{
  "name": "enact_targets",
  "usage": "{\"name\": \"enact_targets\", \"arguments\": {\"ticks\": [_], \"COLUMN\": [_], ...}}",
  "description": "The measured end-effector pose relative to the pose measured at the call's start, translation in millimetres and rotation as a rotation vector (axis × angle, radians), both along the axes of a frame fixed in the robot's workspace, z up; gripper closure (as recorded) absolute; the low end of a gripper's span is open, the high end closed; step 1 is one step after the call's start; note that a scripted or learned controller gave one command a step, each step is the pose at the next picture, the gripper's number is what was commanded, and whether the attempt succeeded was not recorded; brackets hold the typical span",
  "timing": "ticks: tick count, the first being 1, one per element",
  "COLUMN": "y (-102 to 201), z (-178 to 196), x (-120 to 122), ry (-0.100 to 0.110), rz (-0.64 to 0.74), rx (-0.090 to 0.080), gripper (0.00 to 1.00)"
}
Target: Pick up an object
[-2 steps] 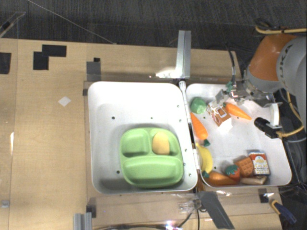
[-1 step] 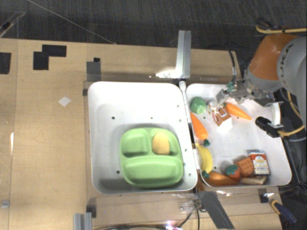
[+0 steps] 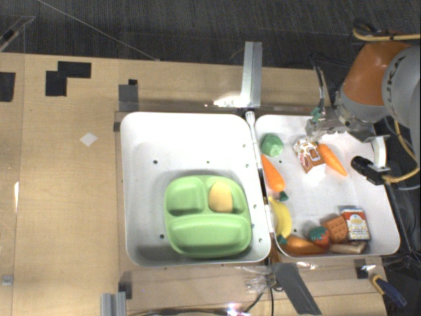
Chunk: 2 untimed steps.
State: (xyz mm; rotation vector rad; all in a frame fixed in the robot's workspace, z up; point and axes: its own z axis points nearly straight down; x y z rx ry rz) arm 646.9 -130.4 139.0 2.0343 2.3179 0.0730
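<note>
My gripper (image 3: 321,126) hangs over the back of the right bin (image 3: 388,196), below the grey arm with its orange band (image 3: 366,78). Just in front of it lie a small red-and-white packet (image 3: 308,155) and an orange carrot (image 3: 332,160), side by side. I cannot tell if the gripper touches either. A green lump (image 3: 271,143) sits to its left near the divider. Further forward are a second carrot (image 3: 272,173), a banana (image 3: 283,217), a red fruit (image 3: 319,234), a waffle (image 3: 335,227) and a small carton (image 3: 356,224).
The left bin (image 3: 141,176) holds a green divided plate (image 3: 207,226) with a yellow fruit (image 3: 221,196) in its right compartment. A metal post (image 3: 252,78) stands behind the divider between the bins. Cables (image 3: 395,170) trail at the right bin's far side.
</note>
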Motion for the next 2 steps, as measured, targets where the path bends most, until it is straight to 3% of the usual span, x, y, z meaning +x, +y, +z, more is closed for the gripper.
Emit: {"name": "enact_targets", "arguments": {"ticks": [1, 2], "y": [1.0, 1.0], "z": [12.5, 12.5], "x": [2.2, 2.1], "ry": [-0.007, -0.007], "rz": [0.005, 0.005], "rx": [-0.001, -0.001], "gripper": [1.0, 0.0]}}
